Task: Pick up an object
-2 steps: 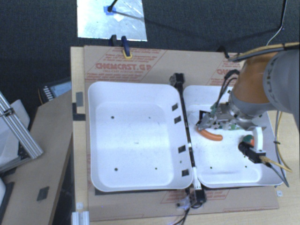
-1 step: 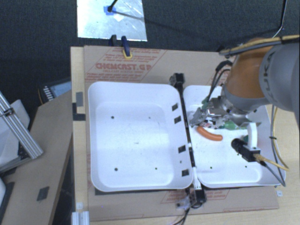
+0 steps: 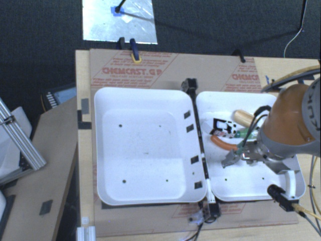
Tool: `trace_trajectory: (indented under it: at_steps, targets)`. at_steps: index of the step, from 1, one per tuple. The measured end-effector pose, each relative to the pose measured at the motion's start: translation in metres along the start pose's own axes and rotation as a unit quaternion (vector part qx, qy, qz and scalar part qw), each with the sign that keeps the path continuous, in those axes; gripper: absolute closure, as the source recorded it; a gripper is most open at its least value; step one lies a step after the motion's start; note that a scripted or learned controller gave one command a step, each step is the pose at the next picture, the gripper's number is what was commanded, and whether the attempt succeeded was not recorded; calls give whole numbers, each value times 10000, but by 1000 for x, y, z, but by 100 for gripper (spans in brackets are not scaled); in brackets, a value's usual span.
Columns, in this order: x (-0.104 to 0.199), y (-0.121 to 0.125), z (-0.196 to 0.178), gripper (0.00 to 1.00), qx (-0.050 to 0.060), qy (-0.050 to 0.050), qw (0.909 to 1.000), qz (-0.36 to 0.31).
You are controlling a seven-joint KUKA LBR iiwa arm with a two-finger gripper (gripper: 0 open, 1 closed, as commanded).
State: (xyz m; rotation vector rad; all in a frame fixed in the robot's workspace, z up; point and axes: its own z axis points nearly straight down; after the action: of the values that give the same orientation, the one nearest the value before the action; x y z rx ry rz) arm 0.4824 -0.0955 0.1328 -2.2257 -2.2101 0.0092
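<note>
Arm (image 3: 293, 122) comes in from the right and sits low over the right bin (image 3: 251, 187). Orange band is up top, grey wrist below it.

Gripper (image 3: 231, 160) hangs over the middle of the right bin, tip pointing left and a bit toward the near side. Whether the pincer is released or clenched: can't tell, the tip is small and blurred. Nothing visibly caught in it.

Objects are clustered in the far half of the right bin:
- orange piece (image 3: 223, 143), long and curved, just left of the wrist and just beyond the gripper tip; contact unclear
- black-and-white item (image 3: 221, 126) just beyond the orange piece
- tan cylinder (image 3: 243, 117) to its right, partly hidden by the arm
- green bit (image 3: 246, 133) poking out beside the wrist, mostly covered

Near half of the right bin shows bare white floor.

Left bin (image 3: 145, 144) shows bare white floor with a few small dark dots.

Both bins sit side by side on a cardboard sheet (image 3: 165, 67), joined by a black clip strip (image 3: 199, 144) along the shared edge.
</note>
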Motion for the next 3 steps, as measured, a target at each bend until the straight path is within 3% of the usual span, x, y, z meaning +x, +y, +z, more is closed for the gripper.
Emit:
trace_trajectory:
  at_steps: [1,2,3]
  targets:
    - [-74,75,-79,0,-113,-41,9999,-23]
    - [-66,188,40,0,-41,6,10000,-73]
    - [-57,189,-46,0,-90,-7,9999,-64]
